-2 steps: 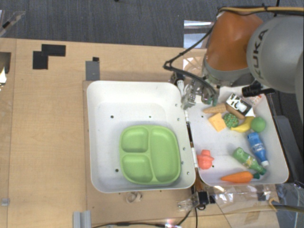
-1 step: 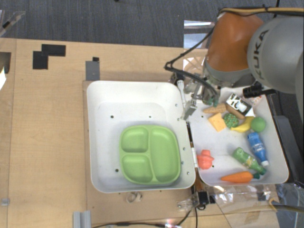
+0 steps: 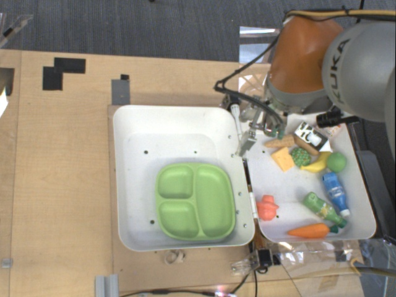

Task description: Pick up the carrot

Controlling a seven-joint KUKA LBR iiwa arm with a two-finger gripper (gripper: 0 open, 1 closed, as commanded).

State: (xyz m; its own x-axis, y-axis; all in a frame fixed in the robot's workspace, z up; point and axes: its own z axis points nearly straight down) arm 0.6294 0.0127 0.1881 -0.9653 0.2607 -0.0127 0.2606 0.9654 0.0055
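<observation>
The carrot (image 3: pixel 308 231) is an orange tapered piece lying flat near the front edge of the right bin (image 3: pixel 365 224). The arm's wrist with its orange band hangs over the back of that bin. My gripper (image 3: pixel 252 135) reaches down at the bin's back left corner, near the wall between the two bins, far from the carrot and with nothing held. Its fingers look slightly apart.
The right bin also holds a pink-orange toy (image 3: pixel 266 208), a green bottle (image 3: pixel 323 206), a blue bottle (image 3: pixel 335 192), a green ball (image 3: pixel 336 162), a banana (image 3: pixel 318 163), a yellow wedge (image 3: pixel 284 159) and broccoli (image 3: pixel 301 156). A green divided plate (image 3: pixel 195 201) lies in the left bin (image 3: pixel 133 166).
</observation>
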